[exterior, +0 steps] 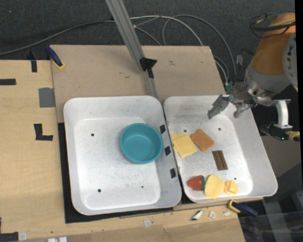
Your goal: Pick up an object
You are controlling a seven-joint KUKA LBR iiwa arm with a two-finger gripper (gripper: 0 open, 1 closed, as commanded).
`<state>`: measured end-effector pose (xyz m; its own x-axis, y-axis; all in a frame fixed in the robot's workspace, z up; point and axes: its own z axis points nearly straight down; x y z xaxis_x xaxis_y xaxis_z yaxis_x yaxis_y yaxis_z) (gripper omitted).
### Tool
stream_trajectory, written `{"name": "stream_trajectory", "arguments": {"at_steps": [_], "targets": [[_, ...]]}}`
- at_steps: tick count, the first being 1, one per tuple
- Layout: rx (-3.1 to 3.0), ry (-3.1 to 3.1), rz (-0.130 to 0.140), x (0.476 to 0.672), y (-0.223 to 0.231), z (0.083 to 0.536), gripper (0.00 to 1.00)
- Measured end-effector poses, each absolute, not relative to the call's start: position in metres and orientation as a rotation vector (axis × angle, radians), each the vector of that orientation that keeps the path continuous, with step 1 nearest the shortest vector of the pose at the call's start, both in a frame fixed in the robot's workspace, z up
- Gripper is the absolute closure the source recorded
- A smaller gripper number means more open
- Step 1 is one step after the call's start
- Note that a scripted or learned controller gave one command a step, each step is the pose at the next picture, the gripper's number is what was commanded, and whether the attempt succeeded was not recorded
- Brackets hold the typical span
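Observation:
My gripper (226,108) hovers over the far right corner of the right bin (252,138), open, its two fingers spread with nothing between them. Below it in that bin lie a pale yellow square slice (184,144), an orange-brown piece (202,140) and a dark brown bar (220,160). Near the bin's front edge sit a red piece (196,182), a yellow lump (213,186) and a small yellow piece (231,187). A blue bowl (140,143) stands in the left bin (87,146).
A slanted metal pole (130,38) crosses above the bins' far edge. Cables (197,25) run behind the bench. A yellow-and-blue clamp (55,58) sits at the board's far left corner, another clamp (241,208) at the front right.

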<state>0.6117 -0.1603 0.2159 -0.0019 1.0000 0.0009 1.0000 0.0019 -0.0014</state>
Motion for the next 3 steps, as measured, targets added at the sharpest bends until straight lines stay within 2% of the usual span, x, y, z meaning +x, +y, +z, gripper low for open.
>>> {"name": "stream_trajectory", "arguments": {"at_steps": [1, 3], "targets": [[-2.218, -2.223, 0.001, 0.612, -0.16, 0.216, 0.0], [-2.214, -2.22, 0.008, 0.615, -0.145, 0.1, 0.0]]}}
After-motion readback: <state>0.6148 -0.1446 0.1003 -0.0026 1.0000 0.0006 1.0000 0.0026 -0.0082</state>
